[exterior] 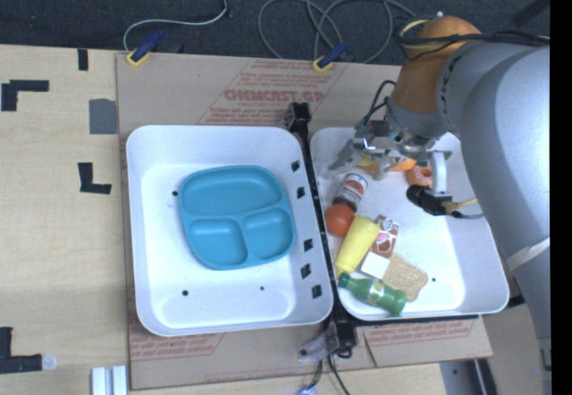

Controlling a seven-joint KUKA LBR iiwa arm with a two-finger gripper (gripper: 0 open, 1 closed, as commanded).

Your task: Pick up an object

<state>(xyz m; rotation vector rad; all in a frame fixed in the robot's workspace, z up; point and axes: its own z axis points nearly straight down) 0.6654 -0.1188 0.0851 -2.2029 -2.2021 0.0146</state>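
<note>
You can't tell how the fingers stand; the gripper (pixel 386 152) sits low over the upper part of the right bin (pixel 474 281), its tip hidden by the wrist. Below it you'll find the toys: small bottle (pixel 351 190), red ball (pixel 339 220), yellow bottle (pixel 356 242), green bottle (pixel 373 292) (all clustered). The blue tray (pixel 236 214) lies in the left bin (pixel 152 295).

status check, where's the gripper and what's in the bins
Gripper low over right white bin, far end. Yellow bottle, green bottle, red ball, tan cracker loose in it. Blue divided plate in left bin.
</note>
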